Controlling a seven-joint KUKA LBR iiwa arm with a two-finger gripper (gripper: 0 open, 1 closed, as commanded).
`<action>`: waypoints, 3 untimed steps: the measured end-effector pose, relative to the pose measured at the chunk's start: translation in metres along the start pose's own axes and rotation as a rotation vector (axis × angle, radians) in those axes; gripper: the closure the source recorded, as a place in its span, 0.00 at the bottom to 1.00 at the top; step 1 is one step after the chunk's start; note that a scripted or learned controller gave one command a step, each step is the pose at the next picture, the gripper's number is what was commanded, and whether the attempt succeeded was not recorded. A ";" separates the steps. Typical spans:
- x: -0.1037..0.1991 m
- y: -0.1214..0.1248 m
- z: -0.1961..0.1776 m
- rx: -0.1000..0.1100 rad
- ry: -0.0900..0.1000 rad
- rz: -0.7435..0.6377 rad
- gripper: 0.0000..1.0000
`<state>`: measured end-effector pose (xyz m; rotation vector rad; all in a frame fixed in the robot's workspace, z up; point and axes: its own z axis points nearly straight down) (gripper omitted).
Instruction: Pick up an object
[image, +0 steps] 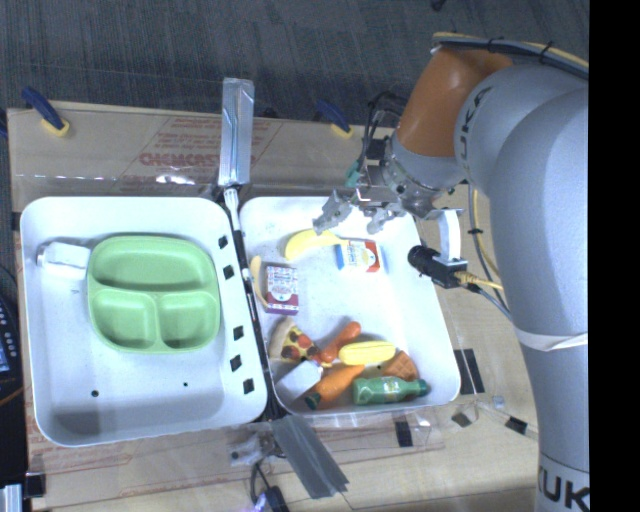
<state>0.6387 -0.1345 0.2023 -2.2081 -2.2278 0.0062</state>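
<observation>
My gripper (357, 213) hovers over the far part of the right bin (335, 305), its two fingers spread open with nothing between them. Just below and left of it lies a yellow banana (304, 243). A small white, blue and red carton (358, 256) sits right under the fingertips. A dark red packet (281, 286) leans near the bin's left wall. At the near end lie a pizza slice (292, 344), a carrot (337, 381), a yellow corn-like piece (366, 352) and a green bottle (386, 390).
The left bin (60, 400) holds a green divided plate (155, 292) and a white item (64, 257) at its far left. A metal divider (236, 130) stands between the bins. The arm's big grey body (530, 200) fills the right side.
</observation>
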 end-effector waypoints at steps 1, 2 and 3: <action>0.017 0.018 0.112 -0.002 -0.001 0.010 0.00; 0.018 0.018 0.103 0.005 0.001 0.006 1.00; 0.048 0.019 0.010 -0.004 -0.001 0.163 1.00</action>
